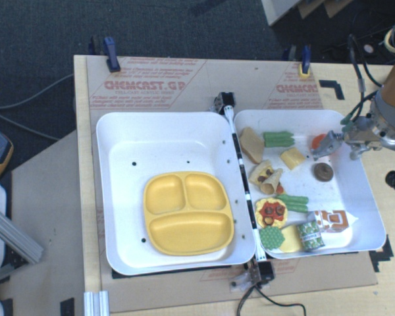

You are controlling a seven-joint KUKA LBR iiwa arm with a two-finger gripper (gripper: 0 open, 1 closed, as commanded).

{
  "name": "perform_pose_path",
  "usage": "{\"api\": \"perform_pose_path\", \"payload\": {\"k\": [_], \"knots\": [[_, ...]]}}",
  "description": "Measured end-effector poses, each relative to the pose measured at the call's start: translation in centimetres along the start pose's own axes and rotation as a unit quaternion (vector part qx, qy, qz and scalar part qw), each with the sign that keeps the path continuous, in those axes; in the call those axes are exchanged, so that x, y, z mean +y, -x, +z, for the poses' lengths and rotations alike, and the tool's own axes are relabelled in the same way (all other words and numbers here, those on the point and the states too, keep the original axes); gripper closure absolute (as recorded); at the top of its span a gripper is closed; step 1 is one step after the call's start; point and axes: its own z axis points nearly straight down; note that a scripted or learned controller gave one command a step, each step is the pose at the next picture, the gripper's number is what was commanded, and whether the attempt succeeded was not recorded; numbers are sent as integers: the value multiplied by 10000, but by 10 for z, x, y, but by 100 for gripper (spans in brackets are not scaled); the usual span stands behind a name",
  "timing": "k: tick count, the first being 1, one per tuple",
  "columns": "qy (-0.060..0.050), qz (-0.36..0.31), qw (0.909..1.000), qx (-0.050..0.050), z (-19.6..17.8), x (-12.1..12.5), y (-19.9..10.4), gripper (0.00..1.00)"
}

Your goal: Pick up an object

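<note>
- Grey arm reaches in from the right edge of the camera view; gripper [334, 143] sits low over the upper right part of the right bin [372, 206].
- Fingers look slightly parted, nothing visibly between them; no grasp confirmed.
- Red piece [318, 139] lies just beside the fingertips, on their left; brown round piece [324, 171] just below them. Touching or apart: cannot tell.
- Further left of the gripper: yellow wedge [291, 158], green pod [278, 138], tan slice [251, 145].
- Well to the left, yellow divided plate [187, 212] rests in the left bin [118, 150].
- Judgement: approach done, pick not yet made; closing and lifting remain.
</note>
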Motion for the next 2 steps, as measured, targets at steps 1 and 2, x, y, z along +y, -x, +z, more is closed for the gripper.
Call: {"api": "perform_pose_path", "payload": {"k": [1,2], "knots": [[-6,-5,10000,-8,97,61,28,0],[10,-24,10000,38,122,88,34,0]]}}
